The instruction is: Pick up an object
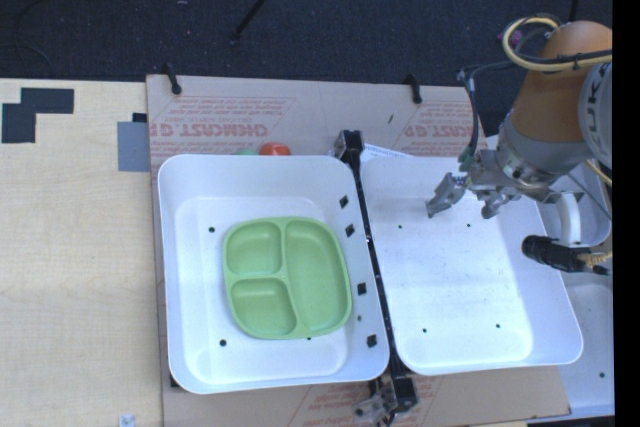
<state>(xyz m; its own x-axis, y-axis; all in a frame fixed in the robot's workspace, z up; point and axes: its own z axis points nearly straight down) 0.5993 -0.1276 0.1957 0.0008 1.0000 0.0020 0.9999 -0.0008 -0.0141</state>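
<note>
A light green divided plate (286, 277) with three compartments lies flat in the middle of the left bin (190, 335). My gripper (468, 199) hovers over the upper right part of the right bin (480, 315), far to the right of the plate. Its two grey fingers (443, 195) are spread apart and hold nothing.
A small red-orange object (275, 150) and a bit of green (245, 152) peek out behind the left bin's far rim. A black divider with clips (362, 265) runs between the bins. Cardboard (300, 120) lies under both bins.
</note>
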